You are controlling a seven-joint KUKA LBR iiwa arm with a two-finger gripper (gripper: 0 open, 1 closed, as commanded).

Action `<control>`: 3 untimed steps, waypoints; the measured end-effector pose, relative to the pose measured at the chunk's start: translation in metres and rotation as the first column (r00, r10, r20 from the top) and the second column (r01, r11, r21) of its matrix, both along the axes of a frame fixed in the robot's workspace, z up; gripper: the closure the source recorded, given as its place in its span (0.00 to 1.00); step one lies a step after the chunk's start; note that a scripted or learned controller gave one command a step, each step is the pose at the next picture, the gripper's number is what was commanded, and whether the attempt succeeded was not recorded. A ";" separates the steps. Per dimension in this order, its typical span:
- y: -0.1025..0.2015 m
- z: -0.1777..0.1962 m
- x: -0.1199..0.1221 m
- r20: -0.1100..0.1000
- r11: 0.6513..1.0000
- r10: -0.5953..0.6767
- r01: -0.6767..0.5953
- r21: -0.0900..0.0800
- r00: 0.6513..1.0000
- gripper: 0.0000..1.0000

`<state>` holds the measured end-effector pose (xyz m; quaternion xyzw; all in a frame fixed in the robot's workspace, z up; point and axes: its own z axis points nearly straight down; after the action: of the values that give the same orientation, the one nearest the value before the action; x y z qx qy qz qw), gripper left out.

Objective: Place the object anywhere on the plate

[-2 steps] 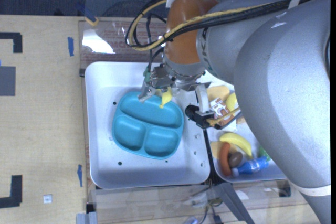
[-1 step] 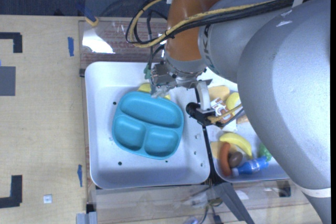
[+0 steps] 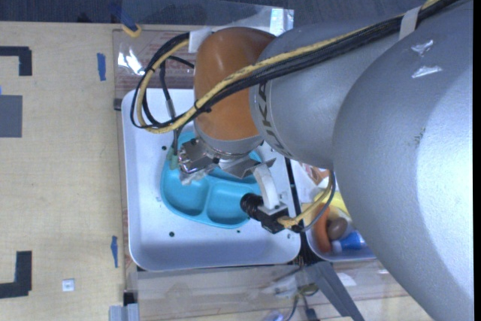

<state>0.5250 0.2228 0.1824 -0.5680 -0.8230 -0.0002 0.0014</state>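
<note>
A blue divided plate [image 3: 197,197] lies in the left white bin [image 3: 146,237]. The arm's orange band [image 3: 229,86] and grey wrist hang directly over the plate's upper right part and cover it. The gripper [image 3: 197,159] points down at the plate's upper edge, and the wrist hides its fingertips. I see no object between them. Several small objects, one orange [image 3: 325,235], one blue [image 3: 352,241] and one yellow [image 3: 340,204], lie in the right bin, mostly hidden under the arm.
Yellow and black cables [image 3: 154,98] loop from the wrist over the left bin's upper left. The large grey arm body covers the right bin. The tan bench [image 3: 60,162] with black and blue tape marks stretches to the left.
</note>
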 end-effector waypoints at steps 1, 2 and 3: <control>-0.066 -0.024 -0.046 0.001 0.996 0.084 -0.084 -0.002 0.996 1.00; -0.025 -0.029 -0.046 0.003 0.904 0.428 -0.428 -0.001 0.904 1.00; -0.013 0.007 0.022 0.007 0.901 0.434 -0.434 -0.002 0.901 1.00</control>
<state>0.5470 0.2100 0.1895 -0.3707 -0.9287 -0.0018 -0.0017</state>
